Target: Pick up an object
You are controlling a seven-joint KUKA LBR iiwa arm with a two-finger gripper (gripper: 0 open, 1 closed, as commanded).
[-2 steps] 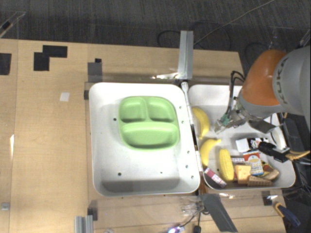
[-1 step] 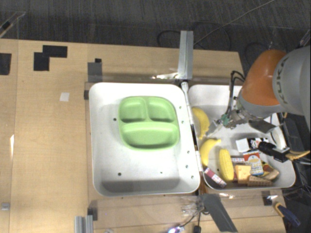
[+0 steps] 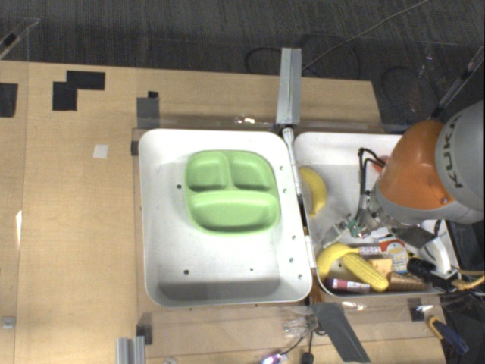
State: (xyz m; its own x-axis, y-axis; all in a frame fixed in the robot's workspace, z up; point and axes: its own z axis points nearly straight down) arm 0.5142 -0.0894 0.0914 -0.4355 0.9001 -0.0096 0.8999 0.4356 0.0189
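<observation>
My gripper (image 3: pixel 355 224) hangs low inside the right bin (image 3: pixel 333 152), under the grey wrist with its orange band (image 3: pixel 413 174). Just below it, along the bin's front wall, lies a heap of objects: a round yellow fruit (image 3: pixel 331 258), a corn cob (image 3: pixel 365 270), a dark red tube (image 3: pixel 347 284), a tan block (image 3: pixel 381 265) and a brown piece (image 3: pixel 405 281). A banana (image 3: pixel 314 189) lies against the bin's left wall, to the left of the gripper. The arm hides the right part of the bin.
The left bin (image 3: pixel 163 226) holds a green divided plate (image 3: pixel 229 189) in its upper middle. A metal divider rail (image 3: pixel 288 97) stands between the bins at the back. The wooden bench (image 3: pixel 68 226) surrounds them.
</observation>
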